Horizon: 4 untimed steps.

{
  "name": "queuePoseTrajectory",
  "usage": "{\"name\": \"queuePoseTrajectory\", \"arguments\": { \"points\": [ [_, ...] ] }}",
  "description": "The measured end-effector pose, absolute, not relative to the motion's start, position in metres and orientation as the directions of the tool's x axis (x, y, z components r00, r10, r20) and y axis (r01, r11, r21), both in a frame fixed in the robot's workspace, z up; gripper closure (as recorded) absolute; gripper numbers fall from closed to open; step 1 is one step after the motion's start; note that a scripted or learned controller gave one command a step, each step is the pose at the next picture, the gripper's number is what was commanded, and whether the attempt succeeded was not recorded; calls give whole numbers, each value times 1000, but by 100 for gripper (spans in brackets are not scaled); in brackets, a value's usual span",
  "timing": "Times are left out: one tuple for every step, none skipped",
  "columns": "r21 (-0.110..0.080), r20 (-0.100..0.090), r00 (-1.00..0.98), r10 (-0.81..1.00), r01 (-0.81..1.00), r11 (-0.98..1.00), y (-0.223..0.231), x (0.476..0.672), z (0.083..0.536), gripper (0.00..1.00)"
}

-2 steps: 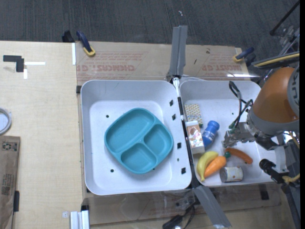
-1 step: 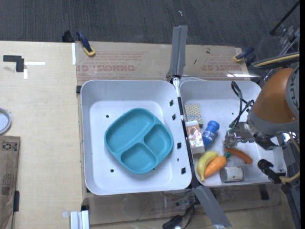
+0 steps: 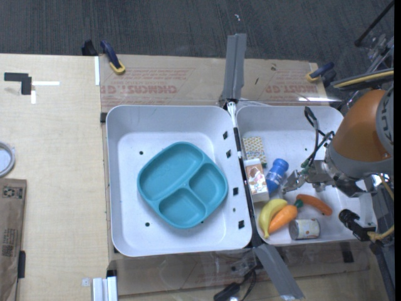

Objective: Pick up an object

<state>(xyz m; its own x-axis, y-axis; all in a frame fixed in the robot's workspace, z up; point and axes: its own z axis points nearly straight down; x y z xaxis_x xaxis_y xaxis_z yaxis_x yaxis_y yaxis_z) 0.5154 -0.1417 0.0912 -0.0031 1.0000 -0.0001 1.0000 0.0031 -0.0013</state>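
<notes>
Hovering my open fingers [image 3: 292, 182] at nine o'clock of my wrist, I am risking nudging the blue bottle [image 3: 276, 172] at their ten o'clock against the crowded carrot [image 3: 282, 217] instead of gripping it.

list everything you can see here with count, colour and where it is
bins: 2, white, side by side on the bench
divided plate: 1, teal, in the left bin
banana: 1, yellow, front of the right bin
carrots: 2, orange, front of the right bin, one against the banana, one further right
can: 1, grey, lying at the right bin's front edge
bottle: 1, blue with a pale body, middle of the right bin
small box: 1, white and reddish, by the divider
speckled packet: 1, pale, behind the small box
clamps: 2, blue and yellow, on the cardboard behind the bins
tape roll: 1, pale, left edge
arm: 1, grey and orange, over the right bin
tool: 1, dark, beside the bottle
</notes>
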Motion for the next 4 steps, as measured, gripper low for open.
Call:
{"name": "queuePoseTrajectory", "arguments": {
  "points": [
    [-2, 0, -1, 1000, 1000, 1, -142, 515, 100, 100],
    [-3, 0, -1, 1000, 1000, 1, -142, 515, 100, 0],
    [-3, 0, 22, 1000, 1000, -22, -148, 477, 91, 0],
    [-3, 0, 25, 1000, 1000, -25, -149, 477, 100, 100]
  ]
}}
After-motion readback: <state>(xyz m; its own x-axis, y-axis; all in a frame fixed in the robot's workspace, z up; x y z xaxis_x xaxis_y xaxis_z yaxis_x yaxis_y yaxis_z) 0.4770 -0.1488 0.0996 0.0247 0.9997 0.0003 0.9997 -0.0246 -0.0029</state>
